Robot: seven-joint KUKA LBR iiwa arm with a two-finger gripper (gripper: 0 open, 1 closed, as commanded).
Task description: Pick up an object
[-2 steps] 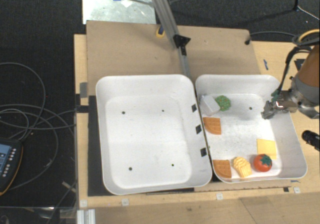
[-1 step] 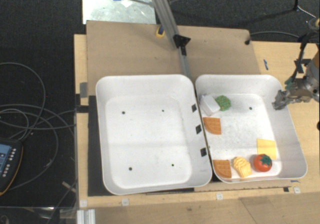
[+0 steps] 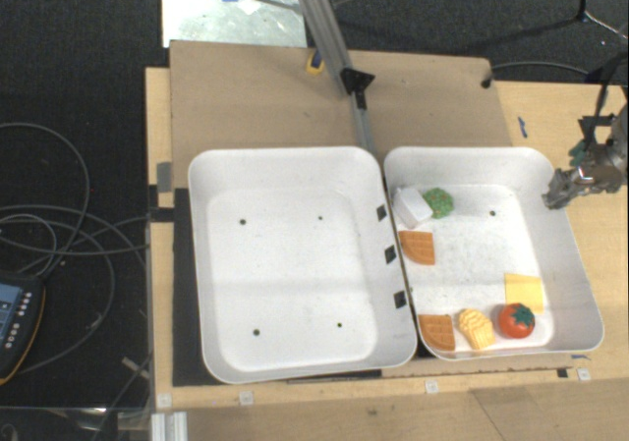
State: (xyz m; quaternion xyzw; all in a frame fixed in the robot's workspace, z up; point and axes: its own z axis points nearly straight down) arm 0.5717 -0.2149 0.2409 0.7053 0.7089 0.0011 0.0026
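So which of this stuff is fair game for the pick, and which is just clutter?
For the pick, all in the right bin:
white block
green lump
two orange wedges
yellow block
yellow ridged piece
tomato

Just lying about:
left bin
tripod leg
handheld pendant
floor cables

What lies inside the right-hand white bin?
Inside the right bin: a white block, green broccoli-like piece, two orange waffle-like pieces, yellow block, yellow ridged piece, red tomato-like toy. Nothing visibly covered.
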